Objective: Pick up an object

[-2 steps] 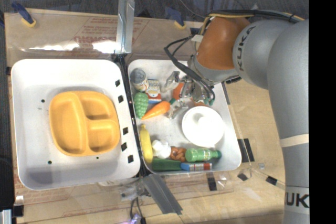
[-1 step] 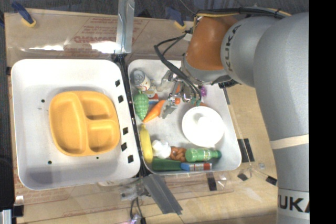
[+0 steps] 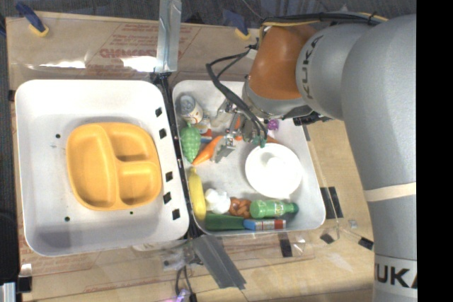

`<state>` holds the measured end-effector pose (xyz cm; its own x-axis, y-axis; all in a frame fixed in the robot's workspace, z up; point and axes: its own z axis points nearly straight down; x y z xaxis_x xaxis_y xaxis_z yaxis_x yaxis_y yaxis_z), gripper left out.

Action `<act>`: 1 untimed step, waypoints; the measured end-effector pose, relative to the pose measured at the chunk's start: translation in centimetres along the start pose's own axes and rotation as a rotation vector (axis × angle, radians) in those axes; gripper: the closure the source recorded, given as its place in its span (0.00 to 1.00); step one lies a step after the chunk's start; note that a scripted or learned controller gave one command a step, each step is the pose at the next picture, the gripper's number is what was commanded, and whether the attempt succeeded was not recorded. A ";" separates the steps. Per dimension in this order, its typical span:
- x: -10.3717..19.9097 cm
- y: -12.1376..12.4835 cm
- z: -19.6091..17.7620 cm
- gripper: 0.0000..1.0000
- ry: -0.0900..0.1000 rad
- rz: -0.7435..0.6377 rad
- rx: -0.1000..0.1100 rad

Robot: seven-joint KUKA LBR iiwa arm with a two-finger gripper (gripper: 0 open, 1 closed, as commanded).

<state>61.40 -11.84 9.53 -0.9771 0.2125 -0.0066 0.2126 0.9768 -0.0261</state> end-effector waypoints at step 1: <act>1.4 0.9 0.1 0.00 0.010 0.314 -0.015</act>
<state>60.20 -10.63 9.41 -0.8638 0.5038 -0.0023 0.5038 0.8638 -0.0093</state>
